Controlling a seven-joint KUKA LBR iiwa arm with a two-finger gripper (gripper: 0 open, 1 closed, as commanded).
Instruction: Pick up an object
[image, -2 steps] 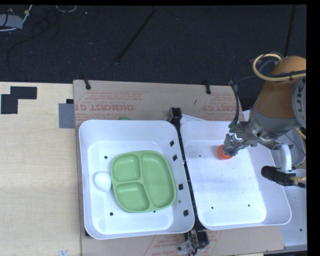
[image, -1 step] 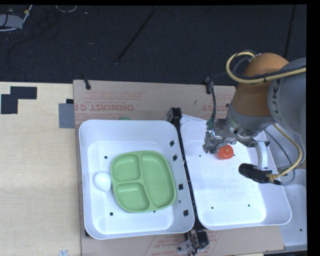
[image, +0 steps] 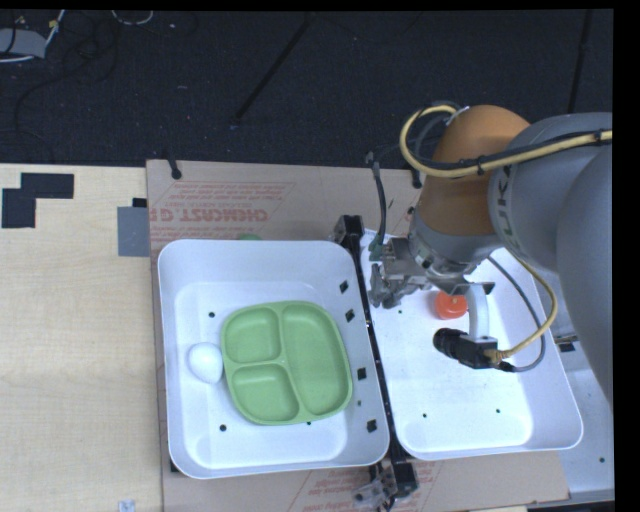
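Lying untouched in the right bin (image: 540, 430), just under the wrist: a small orange-red object (image: 451, 305); hanging low beside it near the divider, the gripper (image: 390, 290), its state impossible to tell; nothing lifted, so pick judged still ahead.

Two shallow bins (image: 190, 290), plain white. Three-compartment plastic plate (image: 285, 362), pale green. Small egg-shaped object (image: 205, 361), white. Small object (image: 450, 303) under wrist: orange-red. Arm (image: 560, 190) grey, orange band (image: 470, 160), yellow cable (image: 425, 160). Bench board (image: 70, 340) light wood with black and grey patches.
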